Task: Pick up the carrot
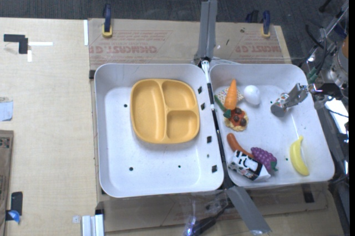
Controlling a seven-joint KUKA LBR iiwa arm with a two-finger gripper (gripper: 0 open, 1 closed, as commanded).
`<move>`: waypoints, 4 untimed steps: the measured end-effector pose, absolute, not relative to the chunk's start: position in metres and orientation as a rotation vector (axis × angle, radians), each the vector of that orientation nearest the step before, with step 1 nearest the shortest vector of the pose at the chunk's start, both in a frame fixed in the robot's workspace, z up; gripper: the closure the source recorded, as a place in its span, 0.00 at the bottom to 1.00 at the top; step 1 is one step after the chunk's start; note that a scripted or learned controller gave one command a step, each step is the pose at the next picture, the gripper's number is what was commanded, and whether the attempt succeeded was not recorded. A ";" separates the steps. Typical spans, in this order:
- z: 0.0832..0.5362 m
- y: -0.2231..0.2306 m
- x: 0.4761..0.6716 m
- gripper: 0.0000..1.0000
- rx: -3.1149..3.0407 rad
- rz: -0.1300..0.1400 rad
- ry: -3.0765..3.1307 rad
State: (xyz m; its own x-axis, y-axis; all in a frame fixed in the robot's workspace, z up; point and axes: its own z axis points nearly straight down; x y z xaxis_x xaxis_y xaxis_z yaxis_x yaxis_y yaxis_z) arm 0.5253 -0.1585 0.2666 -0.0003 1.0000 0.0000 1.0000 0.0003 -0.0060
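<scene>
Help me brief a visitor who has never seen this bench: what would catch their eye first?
Probably the big yellow divided plate, alone in the left bin. Next, the toy food crowded into the right bin: an orange carrot near its top left corner beside a white egg, a banana at the right, purple grapes near the bottom. The gripper sits low over that bin's right side.

My gripper (284,101) hangs over the right white bin (319,118), well apart from the orange carrot (231,95) lying beside a white egg (252,94).
</scene>
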 end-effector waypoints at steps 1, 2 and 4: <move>0.119 -0.096 0.584 0.00 -2.019 0.005 -2.401; 0.097 -0.107 0.660 0.00 -1.965 -0.002 -2.461; 0.190 -0.051 0.659 1.00 -1.892 0.003 -2.507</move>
State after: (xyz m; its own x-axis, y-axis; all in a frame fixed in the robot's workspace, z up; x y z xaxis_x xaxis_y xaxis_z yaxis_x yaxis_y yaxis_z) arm 0.6591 -0.0509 0.1902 -0.2743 0.9617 -0.0003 0.9617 0.2743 -0.0018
